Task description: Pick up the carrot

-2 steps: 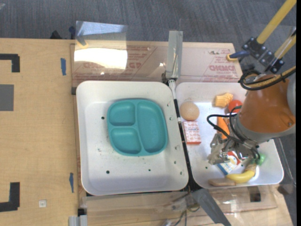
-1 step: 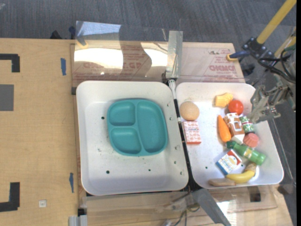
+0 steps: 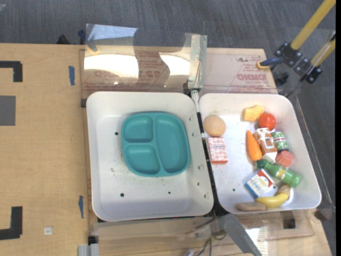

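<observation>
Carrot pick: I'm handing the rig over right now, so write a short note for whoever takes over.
Pincer: no grasp to report; nothing is lifted.
Carrot: lies flat in the right bin, among the other toy food. A small carton sits close on its right, the tomato above, the green bottle just below.
Left bin: holds the teal divided plate.
Done: nothing yet.
Left: reach in from the right, close on the carrot, lift it. Its left side looks freest of neighbours.
</observation>
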You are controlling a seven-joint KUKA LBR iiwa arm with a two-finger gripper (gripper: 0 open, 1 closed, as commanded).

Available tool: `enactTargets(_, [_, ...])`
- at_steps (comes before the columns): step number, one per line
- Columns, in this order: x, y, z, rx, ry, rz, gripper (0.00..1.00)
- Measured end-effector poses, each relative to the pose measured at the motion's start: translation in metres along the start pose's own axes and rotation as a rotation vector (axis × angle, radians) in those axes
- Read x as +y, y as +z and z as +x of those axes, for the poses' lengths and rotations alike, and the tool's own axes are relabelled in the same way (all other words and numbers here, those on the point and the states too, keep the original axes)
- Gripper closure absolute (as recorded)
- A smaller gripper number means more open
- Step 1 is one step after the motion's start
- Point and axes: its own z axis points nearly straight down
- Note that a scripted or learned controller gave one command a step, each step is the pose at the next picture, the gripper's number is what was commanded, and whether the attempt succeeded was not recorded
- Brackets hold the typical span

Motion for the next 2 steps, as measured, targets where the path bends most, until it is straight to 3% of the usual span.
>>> enactTargets(1, [-0.050, 0.007, -0.083, 0.005, -0.186, -0.007, 1.00])
enactTargets(2, [-0.042, 0.168, -0.047, 0.011, -0.362, -0.012, 1.00])
